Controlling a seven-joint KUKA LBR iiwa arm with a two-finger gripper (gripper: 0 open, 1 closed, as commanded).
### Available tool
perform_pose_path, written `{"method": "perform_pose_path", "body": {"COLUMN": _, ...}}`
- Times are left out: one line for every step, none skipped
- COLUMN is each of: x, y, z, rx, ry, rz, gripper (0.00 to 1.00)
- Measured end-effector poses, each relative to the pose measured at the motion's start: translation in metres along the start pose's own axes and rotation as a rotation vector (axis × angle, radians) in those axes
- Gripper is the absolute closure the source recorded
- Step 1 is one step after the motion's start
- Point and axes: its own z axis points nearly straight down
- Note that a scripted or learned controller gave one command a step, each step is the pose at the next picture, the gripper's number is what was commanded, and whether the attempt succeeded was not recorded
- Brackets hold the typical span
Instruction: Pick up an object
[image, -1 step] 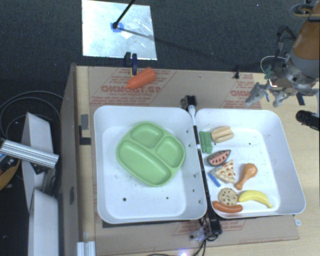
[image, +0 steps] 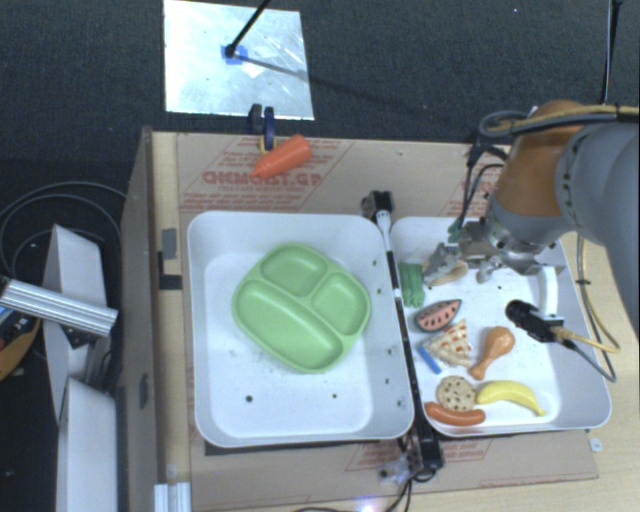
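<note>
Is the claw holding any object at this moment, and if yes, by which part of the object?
It cannot be told. The claw is low over the right bin, above the green piece and the watermelon slice, but no object is visible in it.

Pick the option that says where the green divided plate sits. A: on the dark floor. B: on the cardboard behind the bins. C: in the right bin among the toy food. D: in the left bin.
D: the green divided plate lies flat in the left bin, while the toy food such as the banana lies in the right bin.
</note>
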Motion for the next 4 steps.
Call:
{"method": "perform_pose_path", "body": {"x": -0.046, "y": -0.053, "z": 0.04, "rx": -0.006, "ry": -0.004, "rz": 0.011, "gripper": 0.0}}
{"method": "perform_pose_path", "body": {"x": -0.061, "y": -0.1, "z": 0.052, "rx": -0.008, "ry": -0.004, "rz": 0.01, "gripper": 0.0}}
{"method": "perform_pose_path", "body": {"x": -0.059, "y": -0.097, "z": 0.04, "rx": -0.014, "ry": -0.004, "rz": 0.007, "gripper": 1.0}}
{"method": "perform_pose_path", "body": {"x": 0.024, "y": -0.078, "z": -0.086, "rx": -0.021, "ry": -0.004, "rz": -0.003, "gripper": 1.0}}
